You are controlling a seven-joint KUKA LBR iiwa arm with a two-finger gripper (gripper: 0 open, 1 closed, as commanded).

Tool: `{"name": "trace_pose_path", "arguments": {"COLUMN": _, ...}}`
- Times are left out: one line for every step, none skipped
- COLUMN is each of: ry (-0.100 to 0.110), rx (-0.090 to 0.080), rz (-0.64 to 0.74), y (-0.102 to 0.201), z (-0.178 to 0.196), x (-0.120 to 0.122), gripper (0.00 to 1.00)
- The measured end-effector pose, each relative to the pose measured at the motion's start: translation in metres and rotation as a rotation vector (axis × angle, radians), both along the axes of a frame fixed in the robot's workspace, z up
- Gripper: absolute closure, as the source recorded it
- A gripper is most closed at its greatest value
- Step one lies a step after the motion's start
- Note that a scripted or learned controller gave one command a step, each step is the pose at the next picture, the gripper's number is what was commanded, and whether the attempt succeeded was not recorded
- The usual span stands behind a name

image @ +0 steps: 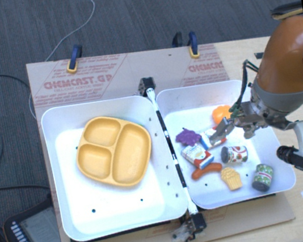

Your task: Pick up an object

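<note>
Bench: brown board, red lettering printed on its far strip, held by two blue clamps at the far edge.

Left bin: shallow, white, rounded corners. Holds one yellow plate with three compartments, smooth plastic, lying flat toward the far middle. Broad bare floor lies around it, widest along the near side.

Right bin: same make, touching the left bin along a shared middle edge. Contents are crowded into its middle and near-right part; the far-left corner and the near-left strip are open.

Arm: orange band and grey wrist, over the right bin's right edge.

Gripper: low over the right bin's centre, pointing left. Whether its fingers are spread or pressed together cannot be told.

Contents of the right bin, larger first:
- White carton with red and blue print, boxy, left of centre, just beside the gripper tip.
- Purple toy, lobed outline, just beyond the carton.
- Small can, lying on its side, red-and-white label.
- Green can, lying tilted near the near-right corner.
- Orange ball, round, partly hidden behind the gripper.
- Red sausage, long and slim, near the carton.
- Yellow ridged piece, between sausage and green can.
</note>
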State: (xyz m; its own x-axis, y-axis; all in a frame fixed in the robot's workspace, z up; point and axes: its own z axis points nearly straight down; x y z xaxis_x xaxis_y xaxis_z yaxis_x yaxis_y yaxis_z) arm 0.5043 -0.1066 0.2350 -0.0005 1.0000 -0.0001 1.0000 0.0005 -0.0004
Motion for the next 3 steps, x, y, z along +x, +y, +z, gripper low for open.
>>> {"name": "trace_pose_path", "arguments": {"ry": -0.020, "rx": -0.006, "rz": -0.001, "y": -0.011, "z": -0.113, "x": 0.004, "gripper": 0.00}}
{"name": "trace_pose_path", "arguments": {"ry": -0.025, "rx": -0.011, "rz": -0.003, "y": -0.013, "z": -0.102, "x": 0.005, "gripper": 1.00}}
{"name": "trace_pose_path", "arguments": {"ry": -0.024, "rx": -0.010, "rz": -0.003, "y": -0.013, "z": -0.102, "x": 0.005, "gripper": 0.00}}
